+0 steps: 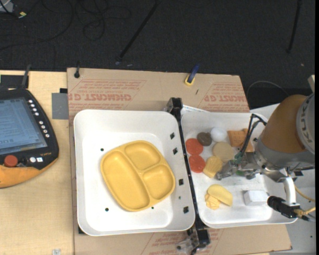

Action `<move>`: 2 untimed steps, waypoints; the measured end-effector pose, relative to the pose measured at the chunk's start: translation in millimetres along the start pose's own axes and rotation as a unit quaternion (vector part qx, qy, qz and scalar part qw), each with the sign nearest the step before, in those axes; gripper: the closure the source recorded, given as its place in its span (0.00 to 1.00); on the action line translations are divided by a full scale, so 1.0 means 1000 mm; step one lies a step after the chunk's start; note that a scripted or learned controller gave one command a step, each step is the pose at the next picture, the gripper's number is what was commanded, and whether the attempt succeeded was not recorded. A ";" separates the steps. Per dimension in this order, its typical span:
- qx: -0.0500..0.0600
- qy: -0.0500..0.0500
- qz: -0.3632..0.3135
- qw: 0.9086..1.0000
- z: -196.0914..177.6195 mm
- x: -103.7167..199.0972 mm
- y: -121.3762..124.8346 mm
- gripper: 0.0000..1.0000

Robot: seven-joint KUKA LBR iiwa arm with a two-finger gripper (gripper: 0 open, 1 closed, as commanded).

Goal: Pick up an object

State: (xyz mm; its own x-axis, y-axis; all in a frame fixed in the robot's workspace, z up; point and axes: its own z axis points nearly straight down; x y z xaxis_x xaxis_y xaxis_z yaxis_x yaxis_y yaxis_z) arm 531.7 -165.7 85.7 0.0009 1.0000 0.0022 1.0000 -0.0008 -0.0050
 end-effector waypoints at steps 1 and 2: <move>-0.001 0.000 0.003 1.000 -0.012 -0.002 0.000 1.00; -0.003 -0.001 0.006 1.000 -0.063 -0.014 0.003 1.00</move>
State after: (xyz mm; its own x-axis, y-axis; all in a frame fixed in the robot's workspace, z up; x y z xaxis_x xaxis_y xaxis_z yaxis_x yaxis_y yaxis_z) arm 534.9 -180.1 148.8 0.0124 0.9999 -0.0006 0.9999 -0.0124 0.0013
